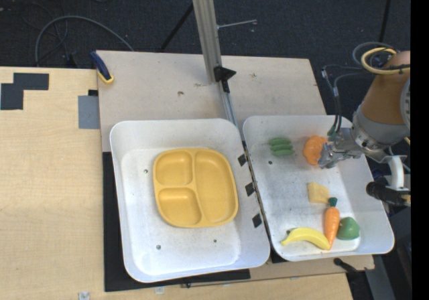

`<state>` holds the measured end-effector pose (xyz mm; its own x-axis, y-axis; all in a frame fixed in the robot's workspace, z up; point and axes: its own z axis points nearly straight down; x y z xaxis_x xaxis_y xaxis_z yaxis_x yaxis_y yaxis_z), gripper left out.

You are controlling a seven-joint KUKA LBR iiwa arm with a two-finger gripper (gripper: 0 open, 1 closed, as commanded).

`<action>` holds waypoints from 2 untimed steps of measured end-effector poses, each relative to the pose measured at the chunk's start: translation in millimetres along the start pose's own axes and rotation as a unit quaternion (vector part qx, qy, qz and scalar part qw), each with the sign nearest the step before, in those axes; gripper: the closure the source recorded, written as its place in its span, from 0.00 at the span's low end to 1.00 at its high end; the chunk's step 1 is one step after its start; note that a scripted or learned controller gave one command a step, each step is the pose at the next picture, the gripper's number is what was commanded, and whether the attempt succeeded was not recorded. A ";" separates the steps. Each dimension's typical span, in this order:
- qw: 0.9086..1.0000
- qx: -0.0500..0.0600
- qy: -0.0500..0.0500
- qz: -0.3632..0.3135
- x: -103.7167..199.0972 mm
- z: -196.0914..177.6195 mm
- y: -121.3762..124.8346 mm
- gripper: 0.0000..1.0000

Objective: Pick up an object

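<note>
The tool (328, 156) sits low in the right bin (281, 238), touching an orange fruit (312, 149) just to its left; whether its grip is wide or narrow, I cannot tell.

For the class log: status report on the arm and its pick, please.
End effector low in right bin, beside orange fruit. No object seen held. Green piece, yellow wedge, carrot, banana nearby.
</note>
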<state>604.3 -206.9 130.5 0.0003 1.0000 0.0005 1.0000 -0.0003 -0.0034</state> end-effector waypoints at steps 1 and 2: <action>1.000 -0.002 0.000 -0.001 4.7 -43.0 -0.5 1.00; 1.000 -0.002 0.000 -0.001 5.0 -85.7 -5.0 1.00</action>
<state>599.6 -202.0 216.2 -0.0015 1.0000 -0.0004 1.0000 0.0015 0.0005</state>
